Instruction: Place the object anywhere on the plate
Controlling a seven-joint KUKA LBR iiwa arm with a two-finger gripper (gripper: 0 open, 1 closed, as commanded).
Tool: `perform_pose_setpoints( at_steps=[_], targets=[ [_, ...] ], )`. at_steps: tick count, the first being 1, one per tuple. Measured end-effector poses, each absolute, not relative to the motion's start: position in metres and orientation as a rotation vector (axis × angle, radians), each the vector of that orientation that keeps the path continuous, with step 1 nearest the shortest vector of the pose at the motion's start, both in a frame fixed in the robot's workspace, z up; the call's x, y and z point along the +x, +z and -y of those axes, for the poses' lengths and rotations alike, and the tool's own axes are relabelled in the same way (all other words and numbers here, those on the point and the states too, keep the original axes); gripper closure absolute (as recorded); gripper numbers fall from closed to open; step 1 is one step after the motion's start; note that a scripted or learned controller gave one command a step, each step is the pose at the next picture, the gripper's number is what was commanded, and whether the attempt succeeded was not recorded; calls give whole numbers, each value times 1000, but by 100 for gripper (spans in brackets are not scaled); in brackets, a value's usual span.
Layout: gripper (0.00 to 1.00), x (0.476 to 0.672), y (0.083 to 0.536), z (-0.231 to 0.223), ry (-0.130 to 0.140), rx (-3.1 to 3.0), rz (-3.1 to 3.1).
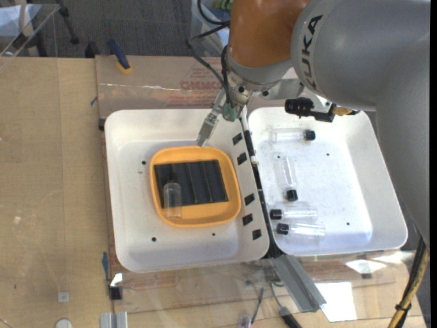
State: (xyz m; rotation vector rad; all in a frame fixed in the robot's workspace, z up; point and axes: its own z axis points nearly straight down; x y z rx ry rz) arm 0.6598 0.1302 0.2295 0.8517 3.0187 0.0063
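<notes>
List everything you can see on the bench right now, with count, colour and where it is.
plate: one, orange-yellow rim, dark ridged centre, in the left bin
vial on plate: one, clear, at the plate's left side
left bin: one, white
right bin: one, white
vials in right bin: four, clear with black caps, spread from its back to its front left
blue clamp: one, at the bench's back left
arm: one, grey with orange band, over the bins' back edge
gripper: one, above the left bin behind the plate
</notes>
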Motion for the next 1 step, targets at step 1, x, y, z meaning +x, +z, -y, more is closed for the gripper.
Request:
perform_pose_setpoints(
  at_steps=[1],
  targets=[
    [0, 600, 317, -70, 4, 814, -3029]
  ],
)
